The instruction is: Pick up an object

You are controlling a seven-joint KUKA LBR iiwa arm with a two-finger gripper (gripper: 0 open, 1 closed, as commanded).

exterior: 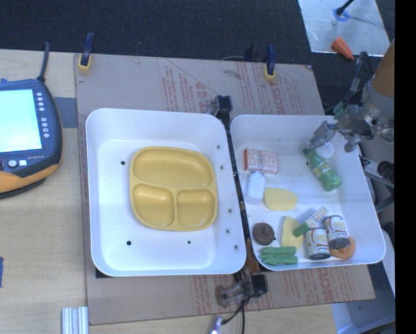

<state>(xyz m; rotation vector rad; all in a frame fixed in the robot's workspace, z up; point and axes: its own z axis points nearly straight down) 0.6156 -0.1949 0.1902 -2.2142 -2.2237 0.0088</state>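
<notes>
Grey metal made up the gripper (pixel 324 139), which hung low over the far right part of the right-hand shallow white bin (pixel 370 207), its tip right at the cap end of a green plastic bottle (pixel 323 169) lying on the bin floor. Whether the fingers stood wide, narrow, or closed on the bottle could not be told from this slant.

Nearer the camera in that bin lay a red-and-white packet (pixel 261 160), a small white bottle (pixel 255 185), a yellow oval piece (pixel 280 199), a brown round disc (pixel 264 233), a green pod-shaped toy (pixel 278 256) and two small printed cans (pixel 326 236).

The left bin (pixel 104 249) held a yellow divided plastic tray (pixel 173 187).

By my judgement the step in hand was the reach or grasp at the green bottle; the next move called for a firm close on it, then a straight lift.
</notes>
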